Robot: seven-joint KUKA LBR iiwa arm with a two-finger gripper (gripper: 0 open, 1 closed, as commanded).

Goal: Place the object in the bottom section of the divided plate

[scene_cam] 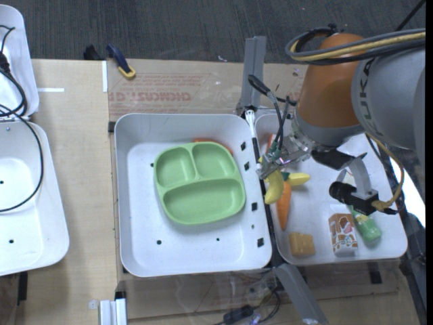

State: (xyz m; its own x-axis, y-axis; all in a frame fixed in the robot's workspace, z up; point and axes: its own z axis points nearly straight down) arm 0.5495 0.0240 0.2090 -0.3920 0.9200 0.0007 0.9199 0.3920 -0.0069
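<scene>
Clearly your task is barely begun: the green divided plate (200, 183) in the left bin (135, 202) has nothing in its bottom section. Your pincer (281, 160) hangs over the banana (274, 187) and carrot (283, 205) in the right bin (385, 249); its grip I cannot tell. Both bins rest on a wooden counter (74, 100).

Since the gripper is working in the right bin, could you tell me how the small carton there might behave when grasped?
The small carton stands upright on a narrow base, so a sideways nudge would probably tip it. Its flat printed sides look thin, likely denting under a firm squeeze. It probably won't roll.
</scene>
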